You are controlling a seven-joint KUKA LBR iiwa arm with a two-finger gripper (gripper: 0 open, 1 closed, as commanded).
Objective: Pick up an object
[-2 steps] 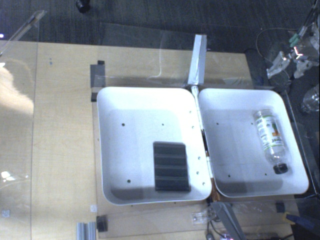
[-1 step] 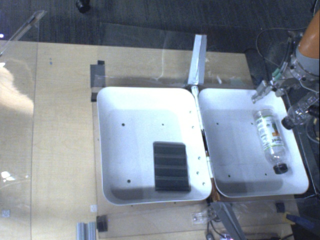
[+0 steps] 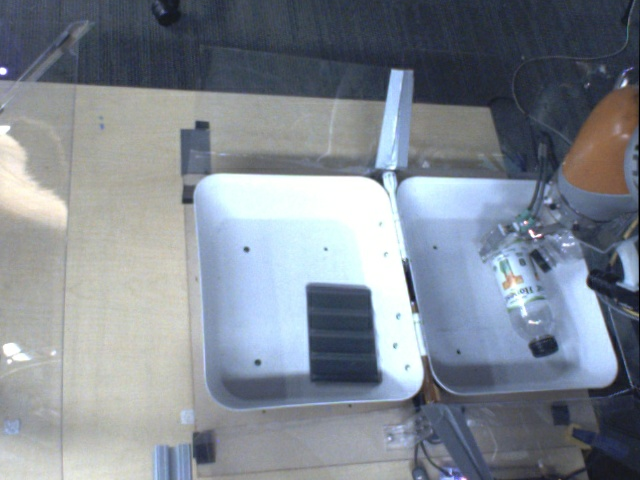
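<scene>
Pale wood for the bench (image 3: 120, 298), carrying two shallow white bins side by side. In the left bin (image 3: 235, 228), a black ribbed block (image 3: 342, 333) lying flat near the front edge, toward the front-right corner, apart from the walls. In the right bin (image 3: 450, 268), a clear plastic bottle (image 3: 522, 298) lying on its side along the right half, dark cap pointing to the front-right corner, label with orange marking near its middle. Reaching in from the right, the grey arm (image 3: 605, 168) with its orange band, wrist bent down over the bin's right side. At the bottle's upper end, toward the back of the bin, the hand (image 3: 530, 236), low and close against the bottle or touching it. Whether clenched, released or grasping: cannot tell, too blurred among the reflections. Along the back edge, a grey post (image 3: 395, 118) standing between the two bins.
</scene>
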